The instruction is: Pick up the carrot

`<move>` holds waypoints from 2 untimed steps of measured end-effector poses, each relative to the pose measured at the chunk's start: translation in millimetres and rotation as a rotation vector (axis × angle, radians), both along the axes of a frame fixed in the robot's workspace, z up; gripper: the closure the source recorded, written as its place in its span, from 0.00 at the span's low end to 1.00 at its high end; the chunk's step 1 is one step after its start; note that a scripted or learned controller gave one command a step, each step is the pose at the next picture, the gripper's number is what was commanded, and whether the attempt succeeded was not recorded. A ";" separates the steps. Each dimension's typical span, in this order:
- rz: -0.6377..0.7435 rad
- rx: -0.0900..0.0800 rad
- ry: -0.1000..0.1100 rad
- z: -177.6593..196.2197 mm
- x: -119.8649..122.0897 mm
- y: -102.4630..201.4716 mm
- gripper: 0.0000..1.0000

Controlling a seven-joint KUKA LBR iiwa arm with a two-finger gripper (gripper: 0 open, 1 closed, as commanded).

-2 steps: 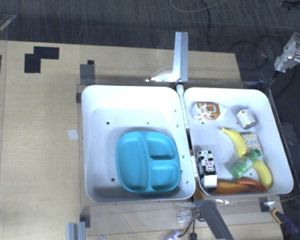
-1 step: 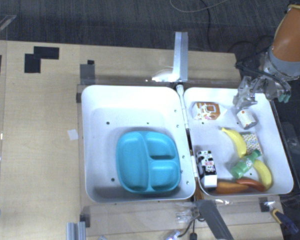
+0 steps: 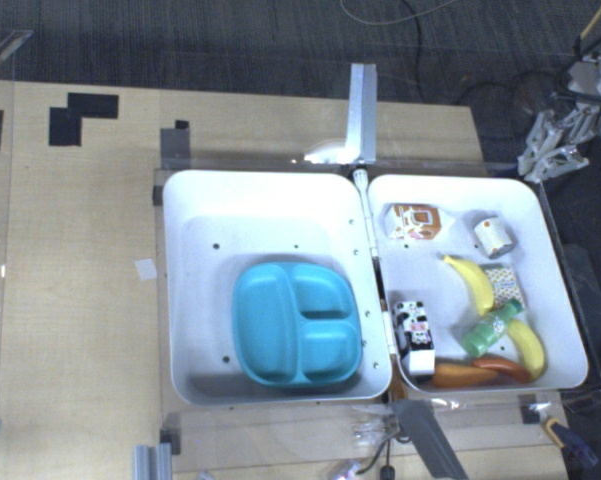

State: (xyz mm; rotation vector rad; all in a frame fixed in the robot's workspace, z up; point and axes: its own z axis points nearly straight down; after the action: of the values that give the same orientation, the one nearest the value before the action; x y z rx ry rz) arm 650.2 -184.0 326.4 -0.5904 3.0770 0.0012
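- The carrot [image 3: 477, 371] lies along the near wall of the right bin [image 3: 555, 230], between a small black-and-white carton [image 3: 413, 332] and a banana [image 3: 526, 345], just below a green bottle [image 3: 490, 330].
- The gripper [image 3: 552, 148] hangs off the bin's far right corner, well apart from the carrot; whether it is parted or closed, I cannot tell.
- Judged step: the approach is not yet begun.
- Next: travel over the near wall, line up across the carrot, descend, avoiding bottle and banana.

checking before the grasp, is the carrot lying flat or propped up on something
Lying flat, as far as the view shows: the carrot stretches along the near wall of the right bin, beside the small carton.
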 end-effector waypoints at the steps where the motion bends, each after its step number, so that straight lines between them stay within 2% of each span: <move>1: 0.444 0.001 0.006 -167.1 -6.9 22.2 1.00; 2: 0.327 -0.001 -0.001 -90.7 19.8 -14.7 1.00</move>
State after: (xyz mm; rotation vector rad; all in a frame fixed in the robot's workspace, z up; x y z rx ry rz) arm 670.0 -198.7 235.6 -1.0831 2.9399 0.0012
